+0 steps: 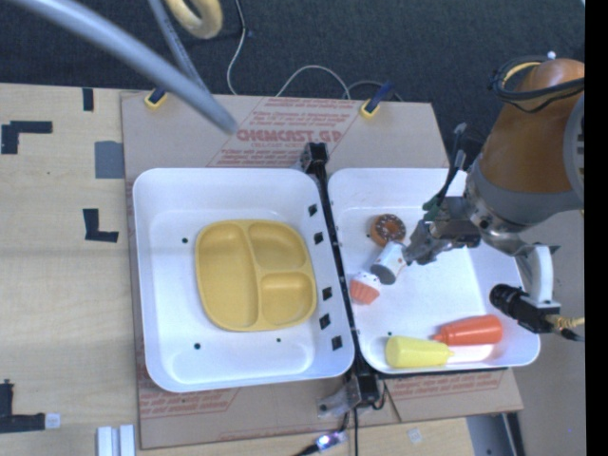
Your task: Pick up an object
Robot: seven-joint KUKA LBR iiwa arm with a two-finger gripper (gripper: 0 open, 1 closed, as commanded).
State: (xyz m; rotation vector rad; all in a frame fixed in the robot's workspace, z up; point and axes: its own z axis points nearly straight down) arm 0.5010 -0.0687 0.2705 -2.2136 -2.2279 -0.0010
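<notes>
My claw point(415, 251) hangs low in the right bin point(494, 283); its spread, cannot tell. Small white-grey cylinder point(387, 266) just left of my tips. Likely light, stiff, slippery; take it across its short body.

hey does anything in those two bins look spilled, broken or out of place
Nothing stands out. The yellow divided plate lies flat in the left bin; the small toys sit loose in the right bin, none spilled over a rim.
</notes>
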